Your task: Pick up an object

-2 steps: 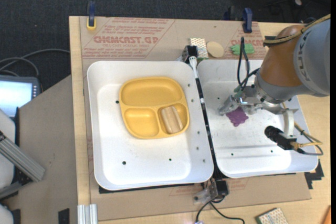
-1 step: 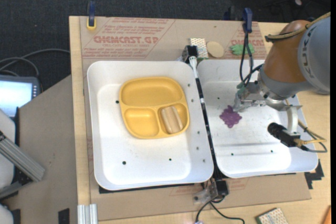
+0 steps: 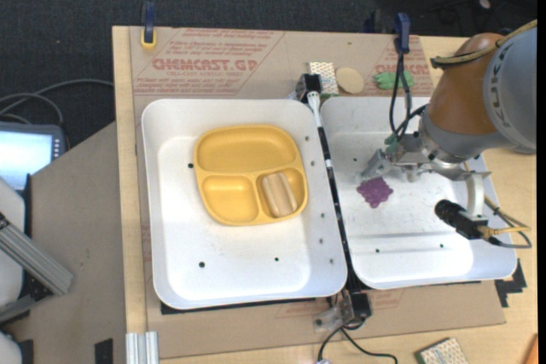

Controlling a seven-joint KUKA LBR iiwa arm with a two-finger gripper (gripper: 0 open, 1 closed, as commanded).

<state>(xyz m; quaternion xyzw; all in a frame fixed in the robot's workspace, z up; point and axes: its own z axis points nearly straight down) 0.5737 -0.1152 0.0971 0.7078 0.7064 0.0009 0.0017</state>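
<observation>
Dark carpet surrounds a bench topped with printed cardboard (image 3: 213, 60), and on it we see two white bins side by side. The left bin (image 3: 171, 251) holds a yellow plate (image 3: 247, 151) with three compartments, and a tan piece (image 3: 277, 193) lies in the lower right one. In the right bin (image 3: 409, 256), right of centre in the frame, a purple lump (image 3: 374, 192) lies on the floor, left of the bin's middle. The gripper (image 3: 381, 164) hangs at the lump's upper edge, very near it. We cannot tell whether it is apart or together, and we see nothing held in it.

We judge this to be the approach, with the pick not yet made. The next move calls for centring over the lump, going down and closing on it. The lump looks flat and ragged, so the grip probably has to reach almost to the bin floor.

There is room to work. The lump lies apart from every wall. The ridge between the bins is the nearest edge, on its left. Bare white floor lies open below it and to its right. On the cardboard past the bin's top rim lie a beige disc (image 3: 350, 80) and a green scrap (image 3: 391, 81), well out of the way.
</observation>
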